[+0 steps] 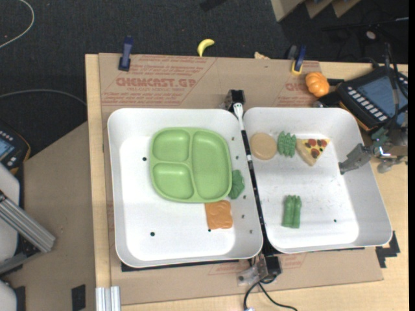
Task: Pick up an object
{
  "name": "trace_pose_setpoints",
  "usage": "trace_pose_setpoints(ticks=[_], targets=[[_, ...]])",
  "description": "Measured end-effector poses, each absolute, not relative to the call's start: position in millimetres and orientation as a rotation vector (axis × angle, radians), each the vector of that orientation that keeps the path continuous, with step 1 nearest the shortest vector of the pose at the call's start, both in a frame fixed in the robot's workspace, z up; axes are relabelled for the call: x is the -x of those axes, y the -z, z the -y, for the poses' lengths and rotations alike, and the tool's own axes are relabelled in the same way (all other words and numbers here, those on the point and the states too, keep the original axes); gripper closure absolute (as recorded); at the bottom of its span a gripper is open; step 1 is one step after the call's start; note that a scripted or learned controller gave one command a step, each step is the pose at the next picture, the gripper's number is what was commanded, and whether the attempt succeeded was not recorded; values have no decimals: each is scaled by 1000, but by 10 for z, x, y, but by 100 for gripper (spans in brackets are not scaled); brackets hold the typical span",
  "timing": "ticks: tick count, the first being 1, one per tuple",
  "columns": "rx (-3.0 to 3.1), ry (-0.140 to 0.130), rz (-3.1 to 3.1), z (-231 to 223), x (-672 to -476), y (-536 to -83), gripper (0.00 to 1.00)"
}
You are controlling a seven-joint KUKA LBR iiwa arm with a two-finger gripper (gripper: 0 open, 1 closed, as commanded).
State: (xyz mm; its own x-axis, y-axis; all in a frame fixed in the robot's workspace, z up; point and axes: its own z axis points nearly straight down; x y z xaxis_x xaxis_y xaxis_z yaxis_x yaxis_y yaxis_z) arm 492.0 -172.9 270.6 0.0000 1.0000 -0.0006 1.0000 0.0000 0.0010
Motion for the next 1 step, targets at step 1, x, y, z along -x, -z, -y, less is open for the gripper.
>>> trace_pose_setpoints(ticks=[1], targets=[[-2209, -11, -2218, 1492, -4803, -3698, 0]])
